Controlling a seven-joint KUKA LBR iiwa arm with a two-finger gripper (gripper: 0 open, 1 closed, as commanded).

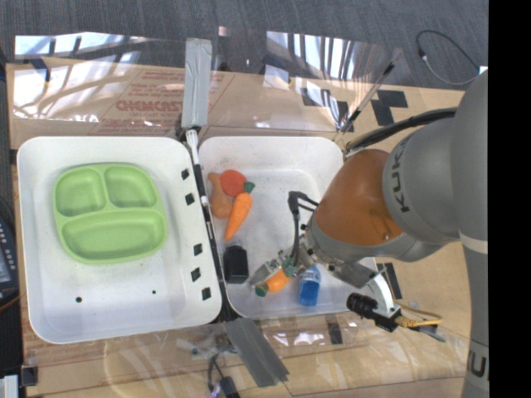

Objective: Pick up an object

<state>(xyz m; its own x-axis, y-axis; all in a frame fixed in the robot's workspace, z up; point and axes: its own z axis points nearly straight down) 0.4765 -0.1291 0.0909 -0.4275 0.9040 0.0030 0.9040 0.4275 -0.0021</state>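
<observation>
My gripper (280, 269) reaches down into the right bin (274, 152), near its front wall, under the orange wrist band. Right at its tip lies a small orange toy with a green end (274, 283); whether it is gripped I cannot tell. A blue bottle-like object (309, 288) lies just to the right of the gripper. A black block (236, 264) sits to its left. Farther back are a toy carrot (238, 213), a red toy (232, 181) and an orange piece (219, 205).
The left bin (37, 222) holds a green divided plate (109, 212). The arm's bulky body covers the right part of the right bin. Black clips run along the divider between the bins (203, 230). Cables lie at the front right (382, 312).
</observation>
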